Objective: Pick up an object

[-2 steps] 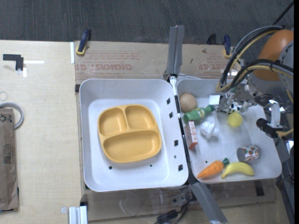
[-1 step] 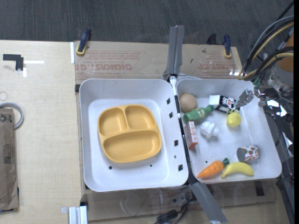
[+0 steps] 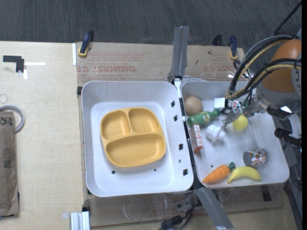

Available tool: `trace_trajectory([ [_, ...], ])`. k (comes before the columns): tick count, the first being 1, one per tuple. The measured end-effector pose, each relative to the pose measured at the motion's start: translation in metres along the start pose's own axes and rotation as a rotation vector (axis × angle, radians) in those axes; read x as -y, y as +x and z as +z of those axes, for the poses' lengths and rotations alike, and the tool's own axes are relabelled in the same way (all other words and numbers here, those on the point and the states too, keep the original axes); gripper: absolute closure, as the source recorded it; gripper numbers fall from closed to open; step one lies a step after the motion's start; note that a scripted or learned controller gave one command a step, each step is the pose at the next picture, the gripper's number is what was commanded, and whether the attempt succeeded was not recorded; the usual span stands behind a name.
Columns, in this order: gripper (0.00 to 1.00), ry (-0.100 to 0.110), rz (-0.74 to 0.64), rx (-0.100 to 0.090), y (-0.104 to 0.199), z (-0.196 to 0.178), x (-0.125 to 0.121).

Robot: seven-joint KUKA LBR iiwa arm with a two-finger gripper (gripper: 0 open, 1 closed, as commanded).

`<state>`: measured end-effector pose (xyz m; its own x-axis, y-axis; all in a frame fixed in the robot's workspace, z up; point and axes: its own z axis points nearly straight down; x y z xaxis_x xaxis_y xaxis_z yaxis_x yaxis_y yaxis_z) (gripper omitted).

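Note:
My gripper (image 3: 233,113) hangs low over the upper middle of the right bin (image 3: 276,176), reaching in from the right under the orange-banded wrist (image 3: 283,68). A yellow lemon (image 3: 241,123) lies right at its tip, touching or just under it. Left of the gripper a green bottle (image 3: 204,118) lies on its side, with a brown kiwi-like ball (image 3: 193,104) above it. A crumpled white object (image 3: 215,133) sits just below the bottle's neck. Near the bin's front edge lie a carrot (image 3: 217,173), a banana (image 3: 244,174) and a small grey can (image 3: 254,157).
A red and white packet (image 3: 196,141) lies along the right bin's left wall. A small white block (image 3: 219,102) sits near the back wall. The left bin (image 3: 91,143) holds a yellow divided plate (image 3: 132,137). Black cables (image 3: 254,56) arc above the wrist.

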<state>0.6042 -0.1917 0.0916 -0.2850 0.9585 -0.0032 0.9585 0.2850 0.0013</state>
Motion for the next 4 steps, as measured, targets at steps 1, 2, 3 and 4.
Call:
trace_trajectory([
  [1,0.00,0.003,0.105,-0.002,-0.008,-0.059,-0.033],
  [2,0.00,0.004,0.084,-0.004,-0.006,0.003,0.004],
  [3,1.00,0.006,0.085,-0.004,-0.007,-0.004,0.005],
  [4,1.00,0.003,-0.205,-0.003,0.054,-0.116,-0.025],
])
